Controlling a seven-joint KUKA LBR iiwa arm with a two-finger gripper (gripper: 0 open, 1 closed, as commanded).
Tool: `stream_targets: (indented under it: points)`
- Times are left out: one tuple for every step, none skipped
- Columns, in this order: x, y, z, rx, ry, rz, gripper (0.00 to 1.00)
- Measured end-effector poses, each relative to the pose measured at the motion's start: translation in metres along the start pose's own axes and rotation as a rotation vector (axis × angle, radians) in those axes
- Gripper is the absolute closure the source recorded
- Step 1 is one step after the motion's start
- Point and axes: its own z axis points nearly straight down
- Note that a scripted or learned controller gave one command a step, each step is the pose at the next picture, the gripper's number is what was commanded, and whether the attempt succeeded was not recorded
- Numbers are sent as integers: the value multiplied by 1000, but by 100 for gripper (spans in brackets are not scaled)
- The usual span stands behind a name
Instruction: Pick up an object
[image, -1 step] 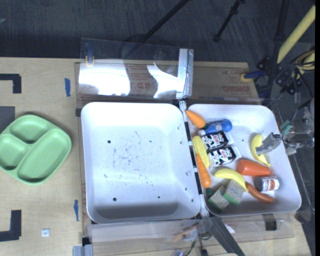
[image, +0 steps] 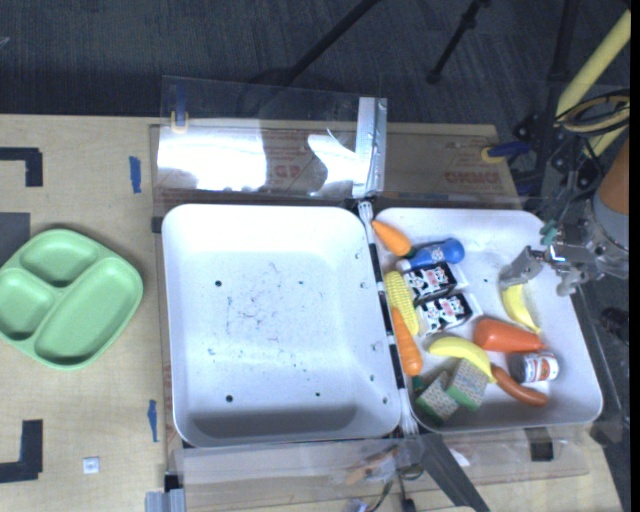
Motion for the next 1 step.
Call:
stream_targets:
  points:
    - [-3, 23, 91, 5, 4, 7, 0]
